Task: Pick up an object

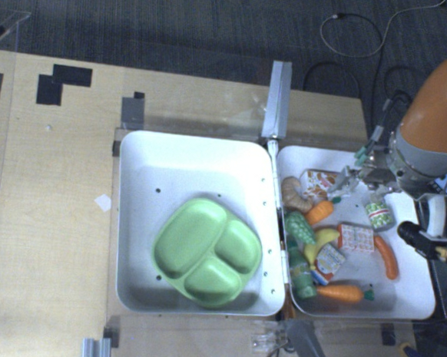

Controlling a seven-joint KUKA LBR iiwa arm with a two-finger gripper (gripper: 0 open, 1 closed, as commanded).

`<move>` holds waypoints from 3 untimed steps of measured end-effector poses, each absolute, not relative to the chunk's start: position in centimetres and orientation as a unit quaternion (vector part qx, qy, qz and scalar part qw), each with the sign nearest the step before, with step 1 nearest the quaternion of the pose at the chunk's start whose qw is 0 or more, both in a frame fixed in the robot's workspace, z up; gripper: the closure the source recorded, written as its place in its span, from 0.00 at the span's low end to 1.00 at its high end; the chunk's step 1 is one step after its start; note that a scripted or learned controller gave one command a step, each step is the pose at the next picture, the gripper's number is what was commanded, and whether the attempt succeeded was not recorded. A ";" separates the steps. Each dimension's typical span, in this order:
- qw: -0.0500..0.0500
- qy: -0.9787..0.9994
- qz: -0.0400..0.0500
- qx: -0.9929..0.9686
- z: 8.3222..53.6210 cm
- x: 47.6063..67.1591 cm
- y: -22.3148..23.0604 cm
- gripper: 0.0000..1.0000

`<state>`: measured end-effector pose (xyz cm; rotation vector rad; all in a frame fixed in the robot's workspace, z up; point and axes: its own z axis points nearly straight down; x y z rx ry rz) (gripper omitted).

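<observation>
Arm: you had the grey arm with its orange band [444, 95] reaching in from the right, hanging over the far right part of the right bin.
Gripper: the gripper [348, 178] sat low over the far side of the right bin [422, 301], just above the cluster of toys.
Jaws: you could not tell how far apart they stood; the fingers were too small and dark against the clutter, and nothing could be seen held between them.
Nearest things: a printed packet [316, 181] lay directly beside the gripper, with an orange carrot [320, 213] just in front of it and a brownish lump [291, 192] to its left by the bin wall.
Other pickable things, right bin: a small can with a green label [378, 214], a red-and-white carton [356, 238], an orange-red sausage [387, 258], a yellow banana [325, 238], a green bumpy vegetable [300, 228], a small box [329, 261] and a second carrot [340, 293] near the front edge, all lying loose on the bin floor.
Left bin: your left bin [143, 175] held a light green divided plate [208, 250], lying toward the front right.
Bench: both bins sat side by side on the pale wooden bench [43, 221].
</observation>
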<state>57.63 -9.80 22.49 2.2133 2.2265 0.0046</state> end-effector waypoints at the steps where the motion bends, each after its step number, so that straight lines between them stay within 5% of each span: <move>1: 0.005 0.632 0.006 0.775 10.1 57.3 -10.0 0.00; 2: 0.009 0.631 0.008 0.776 11.4 57.5 -10.1 1.00; 3: 0.002 0.574 0.002 0.819 25.5 58.3 -6.4 1.00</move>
